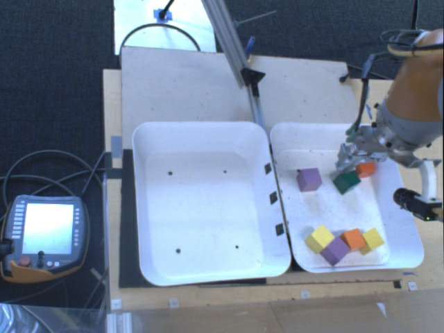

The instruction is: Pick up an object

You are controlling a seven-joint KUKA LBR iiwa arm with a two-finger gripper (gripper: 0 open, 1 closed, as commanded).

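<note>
The right bin (394, 217) holds several small blocks. A purple cube (309, 180) lies near its middle, with a green block (346, 182) to its right. An orange block (365, 169) touches the green one's far side. Along the front sit a yellow cube (320, 238), a purple cube (336, 250), an orange cube (354, 238) and another yellow cube (372, 240). My gripper (352, 158) hangs low at the bin's back right, just above the green and orange blocks. Its body hides part of the orange block.
The left bin (201, 207) lies beside the right one, with a raised rim between them. A slanted metal pole (232, 37) crosses the board behind the bins. A teach pendant (43, 236) lies off the bench at the left.
</note>
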